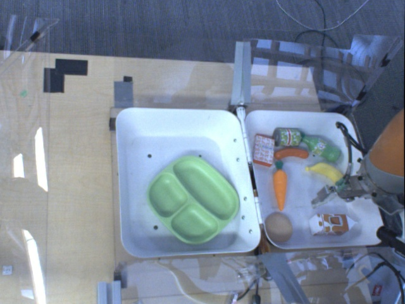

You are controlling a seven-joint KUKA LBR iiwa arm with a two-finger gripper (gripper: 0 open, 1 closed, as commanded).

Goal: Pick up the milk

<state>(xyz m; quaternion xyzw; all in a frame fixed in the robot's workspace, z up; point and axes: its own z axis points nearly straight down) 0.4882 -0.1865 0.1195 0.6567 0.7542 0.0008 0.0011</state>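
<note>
- Milk point(330, 224): small carton lying on its side in the right bin point(297, 120), near the front right corner, just right of the brown egg-like ball point(278, 227).
- Gripper point(329, 192): hangs over the right bin just above the milk, below the banana point(324, 170); fingers look spread, nothing between them, not touching the carton as far as visible.
- Arm point(387, 163) enters from the right edge, orange band showing.
- Rest of right bin: carrot point(280, 186) upright in the middle, sausage point(291, 153), green bottle point(306, 140), red-white packet point(263, 149) along the back.
- Left bin point(136, 189): green divided plate point(193, 198), sitting diagonally.
</note>
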